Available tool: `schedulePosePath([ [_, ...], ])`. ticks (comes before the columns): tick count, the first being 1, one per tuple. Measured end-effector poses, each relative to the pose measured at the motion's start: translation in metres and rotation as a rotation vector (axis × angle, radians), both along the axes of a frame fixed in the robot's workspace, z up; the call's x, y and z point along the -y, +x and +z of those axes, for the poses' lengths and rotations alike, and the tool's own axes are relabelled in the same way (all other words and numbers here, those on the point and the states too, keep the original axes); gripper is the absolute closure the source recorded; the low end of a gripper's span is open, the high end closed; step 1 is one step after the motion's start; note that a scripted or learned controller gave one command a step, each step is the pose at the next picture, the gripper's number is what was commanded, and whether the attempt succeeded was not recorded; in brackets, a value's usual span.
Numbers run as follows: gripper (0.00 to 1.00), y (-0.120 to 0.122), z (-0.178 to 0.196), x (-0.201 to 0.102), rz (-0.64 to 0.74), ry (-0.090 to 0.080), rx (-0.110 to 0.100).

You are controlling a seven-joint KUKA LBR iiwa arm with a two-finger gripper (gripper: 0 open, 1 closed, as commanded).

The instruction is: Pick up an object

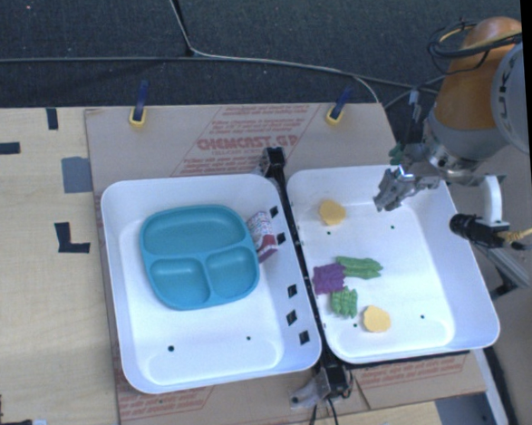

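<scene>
1. Objects for picking are lying loose in the right bin (432, 241): a yellow piece (332, 213) near the back-left corner, a green piece (359, 267) mid-bin, a purple piece (328, 278) touching its left end, a small dark green piece (345, 302) just below that, and a second yellow piece (376, 319) toward the front.

2. Gripper (390, 194) is hanging over the back of the right bin, to the right of the first yellow piece and apart from it. Nothing is showing between its fingers; whether they are spread or closed, I cannot tell from this slant.

3. Progress, as I am judging it: nothing lifted yet. Every piece is resting on the bin floor. Choosing a target, descending and closing on it are all left to do.

4. Left bin (124, 262) is carrying a blue divided tray (199, 255), with a small red-and-white packet (264, 234) wedged between the tray and the centre wall.

5. Obstacles, as I am reading them: the purple and two green pieces are crowding each other, so a clean grip there looks awkward. Both yellow pieces are sitting alone, the nearer one looking easiest.
</scene>
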State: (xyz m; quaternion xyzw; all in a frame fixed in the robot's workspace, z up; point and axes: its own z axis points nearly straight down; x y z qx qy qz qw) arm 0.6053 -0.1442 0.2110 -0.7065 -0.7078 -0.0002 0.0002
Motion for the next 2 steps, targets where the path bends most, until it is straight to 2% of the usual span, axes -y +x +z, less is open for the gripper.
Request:
schedulePosePath([
  [1,1.0,0.017,0.005,-0.053,0.005,0.001,0.0],
  [2,1.0,0.023,-0.004,-0.108,0.005,0.001,-0.002],
])
